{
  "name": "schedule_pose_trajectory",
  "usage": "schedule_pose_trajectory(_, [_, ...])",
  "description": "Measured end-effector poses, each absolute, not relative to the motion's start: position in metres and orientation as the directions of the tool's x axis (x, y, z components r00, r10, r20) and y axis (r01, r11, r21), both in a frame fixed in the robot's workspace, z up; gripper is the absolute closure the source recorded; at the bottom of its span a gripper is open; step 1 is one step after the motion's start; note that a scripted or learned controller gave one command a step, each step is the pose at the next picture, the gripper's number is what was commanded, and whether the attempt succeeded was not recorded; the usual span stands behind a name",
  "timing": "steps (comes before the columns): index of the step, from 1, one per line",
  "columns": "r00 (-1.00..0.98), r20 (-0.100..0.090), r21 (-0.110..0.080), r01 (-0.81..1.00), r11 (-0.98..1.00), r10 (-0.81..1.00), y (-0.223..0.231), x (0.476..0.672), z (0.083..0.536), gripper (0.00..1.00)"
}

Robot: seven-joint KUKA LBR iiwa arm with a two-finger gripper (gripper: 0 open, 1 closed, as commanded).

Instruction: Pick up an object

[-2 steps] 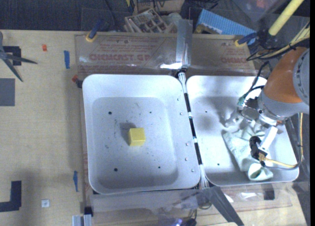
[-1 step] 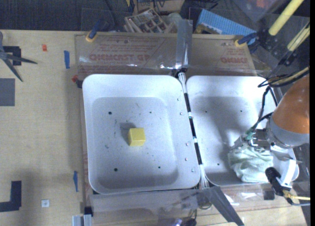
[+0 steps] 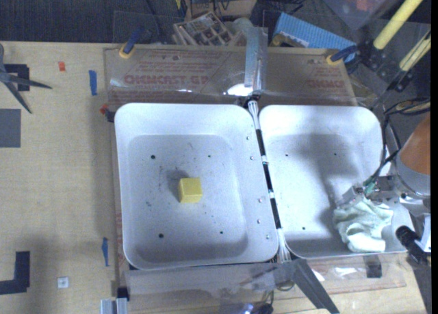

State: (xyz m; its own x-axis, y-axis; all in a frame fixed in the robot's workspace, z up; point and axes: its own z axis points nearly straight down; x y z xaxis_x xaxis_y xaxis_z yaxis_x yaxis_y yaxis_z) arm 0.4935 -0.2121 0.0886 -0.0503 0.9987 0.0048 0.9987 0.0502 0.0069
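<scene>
A small yellow cube (image 3: 190, 190) lies near the middle of the left bin (image 3: 137, 128). A crumpled white and pale green cloth (image 3: 363, 224) lies in the front right corner of the right bin (image 3: 315, 128). My gripper (image 3: 366, 191) reaches in from the right edge and is low over the cloth's upper edge, touching or nearly touching it. The grey wrist and its orange band (image 3: 416, 152) rise behind it. The cloth rests on the bin floor.
A raised divider (image 3: 265, 169) runs between the two bins. Clear plastic sheeting with clamps (image 3: 226, 73) stands behind them. Cables and boxes lie beyond the bench at the back. A yellow bar (image 3: 404, 8) slants across the top right.
</scene>
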Motion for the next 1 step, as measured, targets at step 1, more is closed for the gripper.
schedule_pose_trajectory(1, [-0.083,-0.001,0.002,0.997,0.083,0.997,-0.1824,0.5336,0.1135,0.00])
